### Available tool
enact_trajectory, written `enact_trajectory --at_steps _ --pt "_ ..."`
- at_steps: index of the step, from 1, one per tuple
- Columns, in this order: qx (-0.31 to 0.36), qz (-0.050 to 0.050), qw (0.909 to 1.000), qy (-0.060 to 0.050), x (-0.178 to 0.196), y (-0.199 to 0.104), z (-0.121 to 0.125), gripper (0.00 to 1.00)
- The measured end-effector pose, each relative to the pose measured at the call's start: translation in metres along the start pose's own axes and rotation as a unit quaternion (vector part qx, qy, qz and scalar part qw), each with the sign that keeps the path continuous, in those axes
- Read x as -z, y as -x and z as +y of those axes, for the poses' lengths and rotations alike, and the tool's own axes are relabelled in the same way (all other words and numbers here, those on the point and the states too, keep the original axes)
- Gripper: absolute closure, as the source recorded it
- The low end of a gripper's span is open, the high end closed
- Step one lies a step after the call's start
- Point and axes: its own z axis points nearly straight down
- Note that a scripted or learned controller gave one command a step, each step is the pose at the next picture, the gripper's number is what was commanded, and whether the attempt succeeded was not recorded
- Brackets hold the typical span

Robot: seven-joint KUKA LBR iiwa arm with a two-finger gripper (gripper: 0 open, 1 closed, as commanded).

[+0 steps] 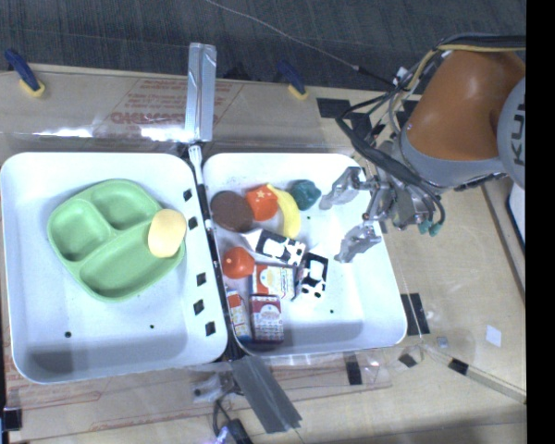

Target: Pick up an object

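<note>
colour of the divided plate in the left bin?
Light green, clearest in the camera view: divided plate, with a pale yellow object on its right edge.

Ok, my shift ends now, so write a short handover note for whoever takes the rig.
Pincer: open, holding nothing, over the right bin near its right side.
Right bin holds the brown round item, yellow banana, teal item, two orange-red items, cow-patterned pieces and small cartons.
Left bin: green divided plate with a yellow item on it.
Done: nothing picked. Left: grasp and lift one object.

floor: dark grey carpet [92, 7] | bench: pale wood [462, 313] | light: even
</note>
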Motion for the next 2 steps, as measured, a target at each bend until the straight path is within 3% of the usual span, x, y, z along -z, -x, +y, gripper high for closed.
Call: enact_trajectory --at_steps 1,2 --pt "0.016 -0.003 0.9999 0.000 -0.125 0.003 -0.008 0.00" --pt "-0.051 -0.010 0.9987 -0.001 -0.151 -0.023 0.041 0.00"
